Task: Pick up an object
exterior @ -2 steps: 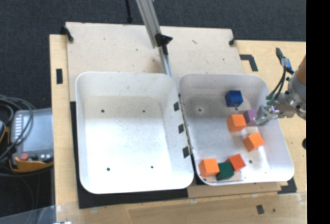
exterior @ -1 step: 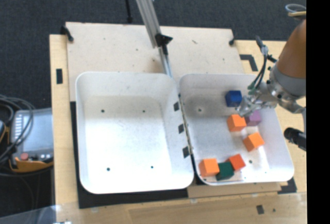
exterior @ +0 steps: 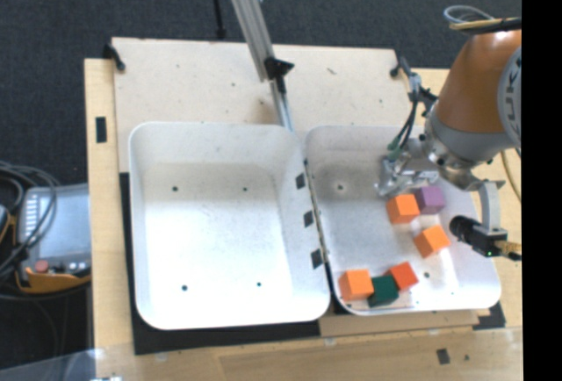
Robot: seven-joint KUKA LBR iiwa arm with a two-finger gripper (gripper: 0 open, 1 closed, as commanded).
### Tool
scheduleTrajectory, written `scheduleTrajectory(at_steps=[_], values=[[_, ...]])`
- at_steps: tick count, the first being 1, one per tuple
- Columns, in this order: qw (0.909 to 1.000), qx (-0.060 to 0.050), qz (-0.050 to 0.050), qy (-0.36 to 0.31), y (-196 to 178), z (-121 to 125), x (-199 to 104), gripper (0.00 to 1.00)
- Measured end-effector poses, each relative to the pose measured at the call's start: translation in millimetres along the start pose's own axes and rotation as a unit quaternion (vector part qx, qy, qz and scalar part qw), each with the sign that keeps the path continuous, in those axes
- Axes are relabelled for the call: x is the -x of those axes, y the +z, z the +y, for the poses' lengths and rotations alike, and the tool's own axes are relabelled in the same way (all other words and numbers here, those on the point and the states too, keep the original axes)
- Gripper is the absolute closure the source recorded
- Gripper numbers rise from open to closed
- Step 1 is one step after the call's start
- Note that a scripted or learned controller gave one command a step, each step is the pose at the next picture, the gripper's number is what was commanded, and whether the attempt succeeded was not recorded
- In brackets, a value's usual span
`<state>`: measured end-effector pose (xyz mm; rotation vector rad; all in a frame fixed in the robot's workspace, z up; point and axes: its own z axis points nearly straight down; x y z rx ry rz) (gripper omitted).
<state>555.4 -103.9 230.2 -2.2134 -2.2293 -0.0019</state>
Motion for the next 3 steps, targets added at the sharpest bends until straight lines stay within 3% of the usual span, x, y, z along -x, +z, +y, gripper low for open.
scheduleTrajectory(at_steps=[3], values=[[1.0, 0.001, 0.0, -0.001, -17.7, 50.7, -142.6, 1.0]])
